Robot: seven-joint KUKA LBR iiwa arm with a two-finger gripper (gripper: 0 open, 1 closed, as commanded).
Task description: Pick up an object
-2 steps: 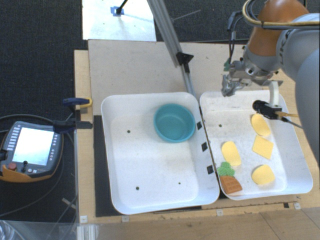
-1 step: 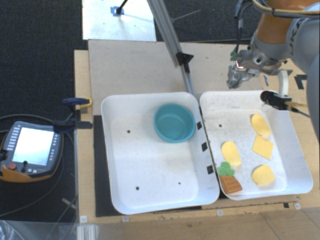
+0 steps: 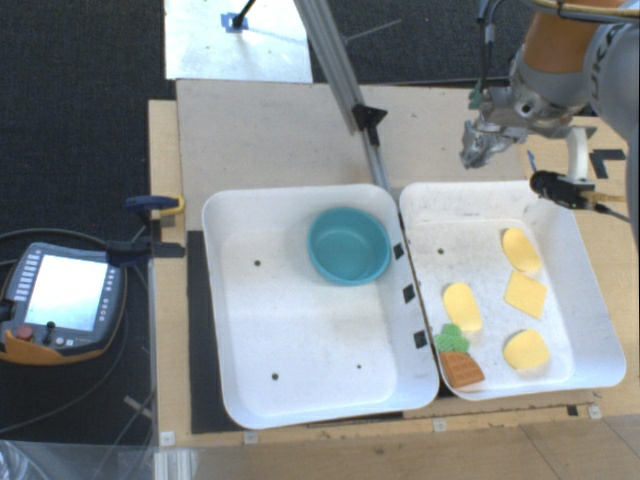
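Note:
My gripper (image 3: 483, 150) hangs above the bench just beyond the far rim of the right bin (image 3: 597, 313), with nothing seen in it. In that bin lie several yellow pieces: an oval one (image 3: 520, 249), a flat square one (image 3: 526, 294), another oval one (image 3: 461, 306) and a round one (image 3: 526, 349). A small green item (image 3: 452, 339) and an orange-brown block (image 3: 463, 370) sit at the bin's near left corner. A teal bowl (image 3: 348, 245) stands upright at the far side of the left bin (image 3: 222, 298).
A slanted metal pole (image 3: 335, 58) comes down to the bench between the two bins' far corners. A teach pendant (image 3: 60, 298) lies off the bench at left, with a blue clamp (image 3: 152, 205) on the bench edge.

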